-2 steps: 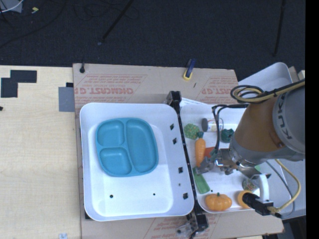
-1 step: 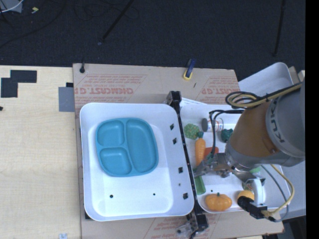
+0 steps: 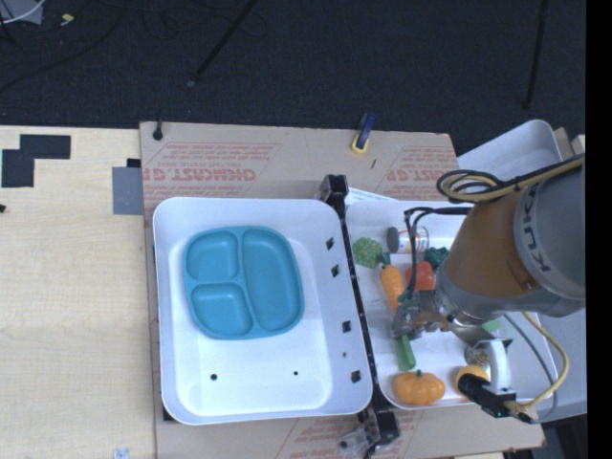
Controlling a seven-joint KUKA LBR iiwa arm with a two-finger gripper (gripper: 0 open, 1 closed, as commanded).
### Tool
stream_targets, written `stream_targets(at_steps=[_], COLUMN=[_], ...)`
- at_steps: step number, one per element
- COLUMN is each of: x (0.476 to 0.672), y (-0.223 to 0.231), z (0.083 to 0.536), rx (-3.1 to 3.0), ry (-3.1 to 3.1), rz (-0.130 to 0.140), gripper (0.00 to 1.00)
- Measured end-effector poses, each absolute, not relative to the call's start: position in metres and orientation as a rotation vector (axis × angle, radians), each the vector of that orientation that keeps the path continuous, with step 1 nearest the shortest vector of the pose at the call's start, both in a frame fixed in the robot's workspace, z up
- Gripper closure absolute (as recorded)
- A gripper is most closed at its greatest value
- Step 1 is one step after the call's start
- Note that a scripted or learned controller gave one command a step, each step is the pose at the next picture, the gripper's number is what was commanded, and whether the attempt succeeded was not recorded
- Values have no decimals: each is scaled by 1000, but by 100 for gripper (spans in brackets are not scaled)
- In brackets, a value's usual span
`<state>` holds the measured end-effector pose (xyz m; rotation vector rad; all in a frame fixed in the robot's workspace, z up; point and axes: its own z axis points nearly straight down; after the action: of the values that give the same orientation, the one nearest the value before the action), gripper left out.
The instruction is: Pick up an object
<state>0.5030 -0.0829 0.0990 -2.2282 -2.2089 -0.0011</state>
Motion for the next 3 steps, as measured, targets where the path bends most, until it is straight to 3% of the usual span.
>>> stream_targets(at_steps=[3], x=[501], y=[-89], z=[230], rx=[-2222], ry=[-2223], rz=[-2], gripper=[100])
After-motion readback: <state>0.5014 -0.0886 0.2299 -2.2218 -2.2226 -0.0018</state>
